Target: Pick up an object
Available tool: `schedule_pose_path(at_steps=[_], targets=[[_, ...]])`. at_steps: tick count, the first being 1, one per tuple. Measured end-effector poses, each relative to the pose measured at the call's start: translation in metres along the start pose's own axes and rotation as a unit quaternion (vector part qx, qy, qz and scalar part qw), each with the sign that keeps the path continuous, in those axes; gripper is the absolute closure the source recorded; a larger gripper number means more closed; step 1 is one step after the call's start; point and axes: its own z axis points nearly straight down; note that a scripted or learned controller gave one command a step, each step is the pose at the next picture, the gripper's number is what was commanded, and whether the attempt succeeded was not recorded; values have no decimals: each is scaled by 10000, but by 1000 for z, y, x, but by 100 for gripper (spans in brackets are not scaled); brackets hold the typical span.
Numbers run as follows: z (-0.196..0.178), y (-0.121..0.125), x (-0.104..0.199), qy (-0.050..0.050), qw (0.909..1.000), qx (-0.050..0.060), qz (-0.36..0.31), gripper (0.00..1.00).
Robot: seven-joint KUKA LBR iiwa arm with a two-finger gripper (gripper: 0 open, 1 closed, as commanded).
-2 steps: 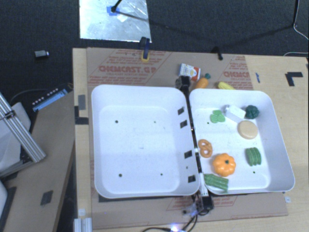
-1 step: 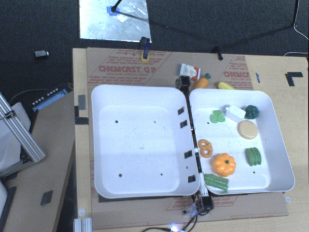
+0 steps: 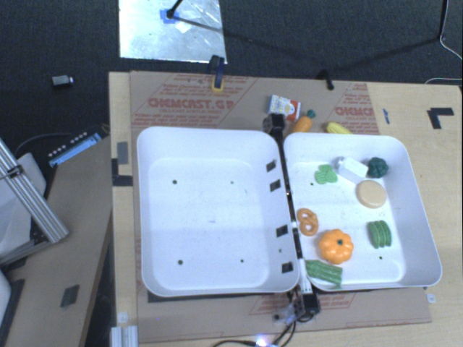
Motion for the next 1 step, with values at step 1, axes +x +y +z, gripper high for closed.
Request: schedule_pose_path(at_steps=[1], targets=[[0,6,-3,-2,10000,-2,1,100]])
